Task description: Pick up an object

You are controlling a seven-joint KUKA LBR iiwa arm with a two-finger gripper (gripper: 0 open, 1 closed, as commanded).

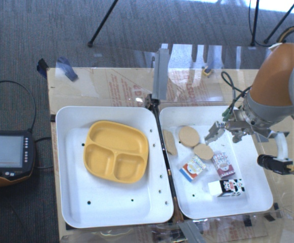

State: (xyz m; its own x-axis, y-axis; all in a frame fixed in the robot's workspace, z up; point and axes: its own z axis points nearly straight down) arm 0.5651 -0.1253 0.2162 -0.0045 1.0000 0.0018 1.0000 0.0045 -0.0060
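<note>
- Gripper [226, 130] hangs over the right bin [260, 199], near its back edge; fingers [213, 132] spread open, nothing between them.
- Nearest objects: two round tan discs [190, 135] [203, 151], just left of and below the fingers, not touching them.
- Third tan piece [170, 142] lies by the right bin's left wall.
- Three small cartons: [193, 167], [222, 164], [228, 187], mid to front of the bin.
- Left bin [76, 206]: one yellow divided tray [117, 151], centre.
</note>
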